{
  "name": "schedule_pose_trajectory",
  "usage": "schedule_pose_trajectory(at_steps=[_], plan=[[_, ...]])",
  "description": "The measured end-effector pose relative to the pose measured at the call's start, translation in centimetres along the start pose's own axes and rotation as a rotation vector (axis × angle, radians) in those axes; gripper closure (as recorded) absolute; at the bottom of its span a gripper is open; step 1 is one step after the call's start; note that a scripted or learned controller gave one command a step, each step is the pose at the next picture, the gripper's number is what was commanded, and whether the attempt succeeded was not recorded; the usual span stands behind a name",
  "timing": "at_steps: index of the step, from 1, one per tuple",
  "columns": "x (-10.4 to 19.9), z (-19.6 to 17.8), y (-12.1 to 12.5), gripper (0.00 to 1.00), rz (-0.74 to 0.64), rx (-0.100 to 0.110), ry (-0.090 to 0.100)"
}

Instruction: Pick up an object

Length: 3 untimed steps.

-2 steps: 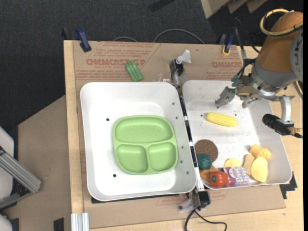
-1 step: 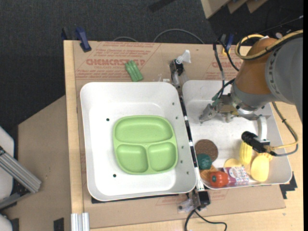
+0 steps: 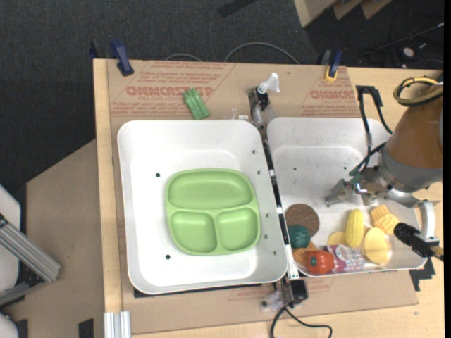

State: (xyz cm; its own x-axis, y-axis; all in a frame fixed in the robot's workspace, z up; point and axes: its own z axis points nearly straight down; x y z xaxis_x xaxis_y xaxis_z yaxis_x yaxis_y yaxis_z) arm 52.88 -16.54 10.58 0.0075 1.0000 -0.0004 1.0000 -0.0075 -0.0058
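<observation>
Right now the gripper [image 3: 343,189] hangs low over the bare middle of the right bin [image 3: 310,136], its two fingers spread in a moderate gap with nothing between them. The pickable things sit crowded in that bin's near corner: a corn cob [image 3: 355,228], a yellow crinkled piece [image 3: 383,217] just beside it, a pale yellow lemon-like fruit [image 3: 377,246], a brown round disc [image 3: 301,217], a teal piece [image 3: 299,235] touching the disc's near edge, a red tomato [image 3: 323,260], and a pink wrapper [image 3: 348,258] lying flat along the near wall.

To do this step well, I would pick the corn cob: it is the nearest to the gripper and has a narrow body the fingers could straddle. The fingers should close across its short width, not along its length, and come straight down so they do not shove the crinkled piece into it. The clutter is tight, so a shallow approach risks pinching two things or nothing.

The left bin [image 3: 134,189] holds a green divided plate [image 3: 211,211]. On the desk [image 3: 113,90], the cardboard sheet [image 3: 232,72] carries red lettering that reads roughly "CHEMCASTING", partly covered by a green toy [image 3: 196,104].
</observation>
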Motion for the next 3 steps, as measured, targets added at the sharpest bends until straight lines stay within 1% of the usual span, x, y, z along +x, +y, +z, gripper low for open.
schedule_pose_trajectory(at_steps=[1, 2, 3], plan=[[-1.9, -1.0, -4.5, 0.00, -0.003, -0.002, 0.001], [-1.7, -1.9, -4.2, 1.00, -0.006, -0.008, 0.000], [-5.3, -7.7, -2.0, 1.00, -0.006, -0.013, -0.005]])
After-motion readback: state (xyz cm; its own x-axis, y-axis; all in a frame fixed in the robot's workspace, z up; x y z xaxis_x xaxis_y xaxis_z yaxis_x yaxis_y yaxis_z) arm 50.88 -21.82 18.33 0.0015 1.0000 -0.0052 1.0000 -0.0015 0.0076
